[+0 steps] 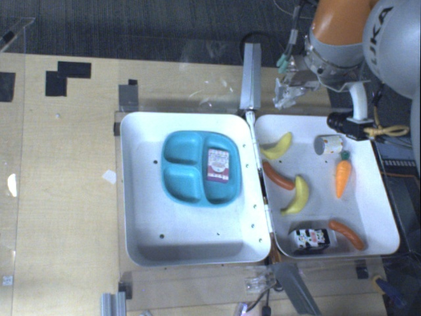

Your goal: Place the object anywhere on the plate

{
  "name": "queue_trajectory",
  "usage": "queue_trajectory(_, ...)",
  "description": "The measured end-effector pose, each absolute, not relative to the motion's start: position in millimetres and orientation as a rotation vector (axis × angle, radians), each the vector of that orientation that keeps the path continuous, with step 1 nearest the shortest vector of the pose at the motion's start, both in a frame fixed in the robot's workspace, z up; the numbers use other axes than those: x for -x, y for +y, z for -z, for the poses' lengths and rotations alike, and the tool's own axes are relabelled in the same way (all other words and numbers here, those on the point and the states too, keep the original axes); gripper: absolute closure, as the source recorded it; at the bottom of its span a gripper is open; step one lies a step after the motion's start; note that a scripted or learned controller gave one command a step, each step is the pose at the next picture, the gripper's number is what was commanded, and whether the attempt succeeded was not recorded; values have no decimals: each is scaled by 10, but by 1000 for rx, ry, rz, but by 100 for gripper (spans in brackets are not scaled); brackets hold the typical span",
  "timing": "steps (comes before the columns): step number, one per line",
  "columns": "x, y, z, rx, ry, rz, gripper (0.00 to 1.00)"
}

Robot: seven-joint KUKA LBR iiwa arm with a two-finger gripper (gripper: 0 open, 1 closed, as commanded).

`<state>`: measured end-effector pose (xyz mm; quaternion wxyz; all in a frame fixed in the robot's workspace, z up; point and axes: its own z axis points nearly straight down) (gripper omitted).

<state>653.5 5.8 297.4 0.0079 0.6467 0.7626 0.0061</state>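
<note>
blue divided plate (197, 173) sat in the left bin (141, 242), a small packet (218, 164) lying flat in its right compartment. gripper (287, 96) hovered above the right bin's (388, 239) far edge; its opening we could not tell. we judged the packet light, thin and slippery, best pinched across its short sides.

Arm (358, 18) reaches in from upper right; end effector (287, 96) points down-left.
</note>
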Motion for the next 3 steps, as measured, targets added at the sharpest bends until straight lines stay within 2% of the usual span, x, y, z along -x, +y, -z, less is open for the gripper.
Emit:
queue_trajectory(1,-6534,62,-2973,-2021,2385,-19,0)
queue_trajectory(2,-6549,75,-3097,-2008,2388,-25,100)
queue_trajectory(3,-6549,78,-3096,-2007,2389,-25,0)
